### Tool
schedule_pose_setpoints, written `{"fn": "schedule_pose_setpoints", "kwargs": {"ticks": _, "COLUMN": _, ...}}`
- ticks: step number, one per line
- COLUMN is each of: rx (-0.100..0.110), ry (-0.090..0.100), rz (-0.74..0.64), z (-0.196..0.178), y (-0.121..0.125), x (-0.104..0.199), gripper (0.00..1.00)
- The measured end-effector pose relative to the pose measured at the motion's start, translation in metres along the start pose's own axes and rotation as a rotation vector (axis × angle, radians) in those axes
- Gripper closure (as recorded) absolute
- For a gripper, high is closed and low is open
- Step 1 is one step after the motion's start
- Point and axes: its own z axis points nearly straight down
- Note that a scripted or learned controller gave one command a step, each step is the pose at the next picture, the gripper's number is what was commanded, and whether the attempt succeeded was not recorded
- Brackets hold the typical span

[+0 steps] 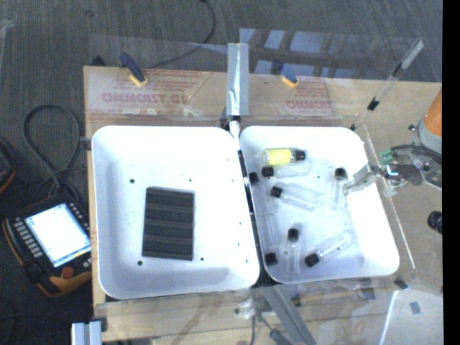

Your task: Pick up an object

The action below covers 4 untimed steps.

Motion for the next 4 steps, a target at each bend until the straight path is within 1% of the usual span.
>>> {"fn": "schedule_pose_setpoints", "kwargs": {"ticks": 1, "rx": -0.026, "ry": -0.007, "rz": -0.108, "z": 0.14, "y": 0.043, "x": 0.022, "gripper": 0.0}}
{"fn": "schedule_pose_setpoints", "kwargs": {"ticks": 2, "rx": -0.014, "ry": -0.004, "rz": -0.221, "z": 0.173, "y": 0.11, "x": 0.049, "gripper": 0.0}}
{"fn": "schedule_pose_setpoints", "kwargs": {"ticks": 3, "rx": -0.016, "ry": -0.001, "rz": -0.221, "z": 0.163, "y": 0.11, "x": 0.051, "gripper": 1.0}}
{"fn": "schedule_pose_setpoints", "kwargs": {"ticks": 4, "rx": -0.003, "ry": -0.004, "rz": -0.192, "z": 0.058, "y": 0.162, "x": 0.071, "gripper": 1.0}}
